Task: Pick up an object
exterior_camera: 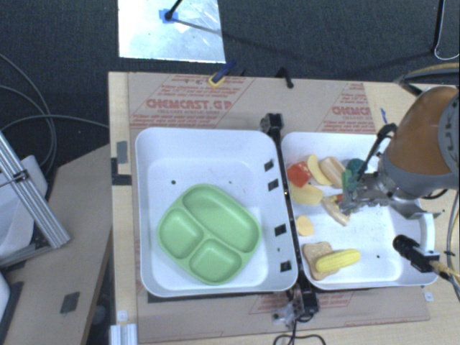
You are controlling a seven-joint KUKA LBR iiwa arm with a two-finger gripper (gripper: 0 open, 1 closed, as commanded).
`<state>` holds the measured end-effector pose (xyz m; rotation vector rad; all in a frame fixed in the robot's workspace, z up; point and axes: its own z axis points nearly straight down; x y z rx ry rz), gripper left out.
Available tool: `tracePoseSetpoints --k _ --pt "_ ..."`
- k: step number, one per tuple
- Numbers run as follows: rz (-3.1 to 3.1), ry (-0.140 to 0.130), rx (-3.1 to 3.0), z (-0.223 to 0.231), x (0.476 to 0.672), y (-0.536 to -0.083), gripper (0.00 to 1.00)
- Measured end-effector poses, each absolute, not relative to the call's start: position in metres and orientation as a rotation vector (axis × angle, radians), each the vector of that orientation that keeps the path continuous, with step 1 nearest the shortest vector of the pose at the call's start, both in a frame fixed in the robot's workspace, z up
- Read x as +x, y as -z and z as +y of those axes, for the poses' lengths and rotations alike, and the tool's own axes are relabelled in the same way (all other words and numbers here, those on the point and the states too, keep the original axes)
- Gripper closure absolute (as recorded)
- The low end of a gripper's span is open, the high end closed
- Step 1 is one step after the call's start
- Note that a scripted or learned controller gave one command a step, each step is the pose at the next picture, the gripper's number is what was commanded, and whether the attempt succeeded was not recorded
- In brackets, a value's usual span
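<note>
Camera view: gripper (348, 201) low in the right bin (374, 279).
Finger state cannot be told; it sits among toy foods, near a corn cob (338, 260).

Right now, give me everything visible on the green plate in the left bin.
The green plate is a pale green, plastic-looking tray with rounded corners, split into three compartments: one large at the far side, two smaller at the near side. It lies flat on the floor of the left bin, turned at an angle to the walls, toward the near side. Nothing sits in it, and the tool is away over the right bin.
</note>
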<state>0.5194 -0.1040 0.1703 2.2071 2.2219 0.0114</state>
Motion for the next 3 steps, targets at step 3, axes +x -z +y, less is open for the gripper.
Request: tracePoseSetpoints --k 3 --pt "2.234 -0.007 2.206 -0.071 0.540 -0.202 1.00"
